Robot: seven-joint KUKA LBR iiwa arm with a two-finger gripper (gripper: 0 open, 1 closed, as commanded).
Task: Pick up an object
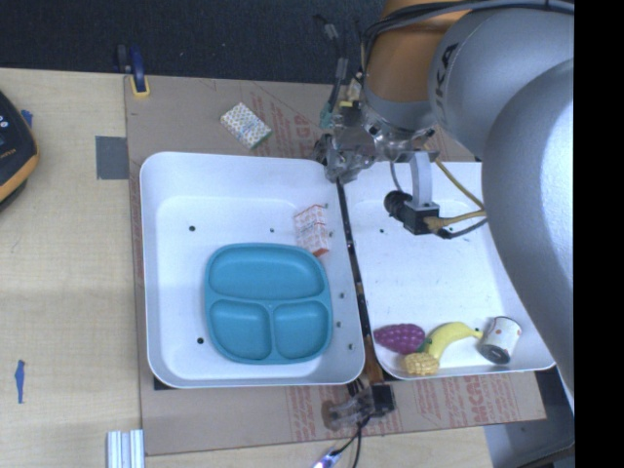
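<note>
My gripper [339,162] hangs over the far end of the divide between the two white bins, under the grey arm with its orange band [409,37]. A small red and white carton [312,229] lies in the left bin [161,261], a little in front of the gripper and to its left. A blue divided plate [268,302] fills the middle of that bin. In the right bin [429,271], at the near edge, lie a purple grape bunch [400,337], a yellow banana [450,339], a piece of corn [421,364] and a small white can [500,339].
A patterned packet [245,124] lies on the cardboard behind the left bin. A yellow and black device [12,149] sits at the left edge of the bench. A blue clamp [139,71] stands at the back left. Cables hang beside the wrist over the right bin.
</note>
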